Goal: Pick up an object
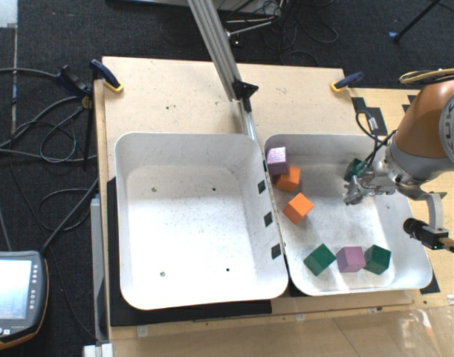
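Finger state cannot be determined. The gripper sits above the right bin floor at its 2 o'clock sector. Blocks: orange block at the gripper's 8 o'clock; second orange block and purple block at 9 to 10 o'clock; green block, purple block, green block at 6 o'clock.
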`<control>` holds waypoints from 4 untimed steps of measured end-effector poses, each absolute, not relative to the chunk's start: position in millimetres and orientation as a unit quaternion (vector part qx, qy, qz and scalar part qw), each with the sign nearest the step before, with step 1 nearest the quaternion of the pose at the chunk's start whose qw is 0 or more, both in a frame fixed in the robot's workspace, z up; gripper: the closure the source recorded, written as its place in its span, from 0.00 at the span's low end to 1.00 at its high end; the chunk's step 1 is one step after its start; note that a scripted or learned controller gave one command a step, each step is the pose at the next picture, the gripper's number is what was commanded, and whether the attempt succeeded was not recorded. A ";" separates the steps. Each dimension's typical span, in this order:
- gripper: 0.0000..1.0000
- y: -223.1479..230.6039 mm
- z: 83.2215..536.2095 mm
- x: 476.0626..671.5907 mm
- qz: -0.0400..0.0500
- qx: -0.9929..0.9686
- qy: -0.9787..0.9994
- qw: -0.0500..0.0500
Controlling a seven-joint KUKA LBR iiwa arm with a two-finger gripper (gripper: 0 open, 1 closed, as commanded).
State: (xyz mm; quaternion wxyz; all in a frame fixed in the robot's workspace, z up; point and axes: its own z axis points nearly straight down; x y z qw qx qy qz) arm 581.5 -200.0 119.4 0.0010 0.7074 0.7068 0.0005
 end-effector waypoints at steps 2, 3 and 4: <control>1.00 -204.3 205.0 581.6 0.001 0.706 0.708 0.002; 1.00 -154.9 199.4 592.1 0.001 0.704 0.710 0.000; 1.00 -101.1 196.5 612.5 0.001 0.704 0.710 0.000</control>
